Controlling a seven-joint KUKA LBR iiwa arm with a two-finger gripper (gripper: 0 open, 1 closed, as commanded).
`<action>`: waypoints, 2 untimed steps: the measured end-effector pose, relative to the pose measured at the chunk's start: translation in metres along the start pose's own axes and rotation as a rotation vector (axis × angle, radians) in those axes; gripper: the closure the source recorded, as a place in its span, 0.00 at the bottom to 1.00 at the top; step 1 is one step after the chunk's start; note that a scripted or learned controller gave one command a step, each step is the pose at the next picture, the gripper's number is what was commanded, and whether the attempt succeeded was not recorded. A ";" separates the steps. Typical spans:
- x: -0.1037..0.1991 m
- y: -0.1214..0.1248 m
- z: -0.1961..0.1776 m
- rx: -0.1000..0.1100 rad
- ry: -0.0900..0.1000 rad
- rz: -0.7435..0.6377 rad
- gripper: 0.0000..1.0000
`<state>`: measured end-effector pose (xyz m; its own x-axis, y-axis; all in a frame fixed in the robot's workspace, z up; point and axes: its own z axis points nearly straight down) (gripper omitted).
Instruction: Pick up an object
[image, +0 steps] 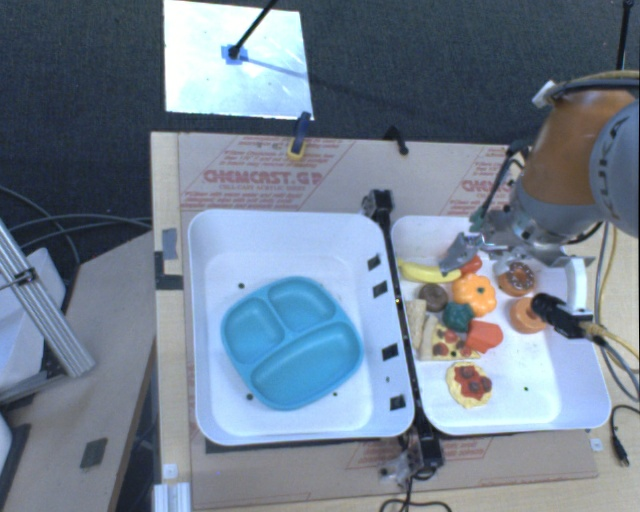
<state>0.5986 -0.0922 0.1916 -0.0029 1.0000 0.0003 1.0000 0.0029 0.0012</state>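
Meanwhile, the gripper (466, 250) is seen lowered over the right bin (580, 400), just above the banana (428, 271), though its jaws' state cannot be told

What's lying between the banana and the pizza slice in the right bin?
In the camera view, a small brown round piece lies between the banana and the pizza slice.
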 end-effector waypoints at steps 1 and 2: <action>-0.016 -0.013 0.085 -0.015 -0.004 -0.001 0.00; -0.047 -0.064 0.104 -0.010 -0.001 0.008 0.00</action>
<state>0.5353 -0.1392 0.0876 0.0047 1.0000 -0.0009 0.9999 -0.0047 0.0109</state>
